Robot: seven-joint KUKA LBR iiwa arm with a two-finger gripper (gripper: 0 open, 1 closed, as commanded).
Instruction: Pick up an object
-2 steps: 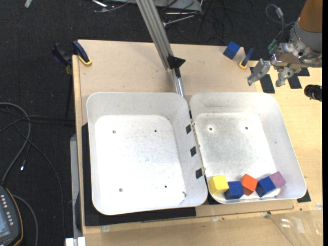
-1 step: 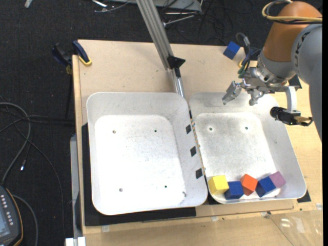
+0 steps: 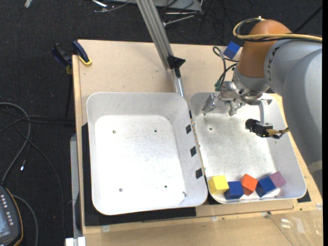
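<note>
While blocks [image 3: 247,185] hug the near rim, claw [image 3: 221,106] spread wide over bare floor.

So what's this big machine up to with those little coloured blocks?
A grey robot arm with an orange band reaches in over the right-hand shallow white bin. Its pincer hangs near the bin's far end with nothing between its fingers. The small blocks, yellow, two blue, orange and pale purple, sit untouched along the near edge. The left-hand white bin lies alongside.
</note>
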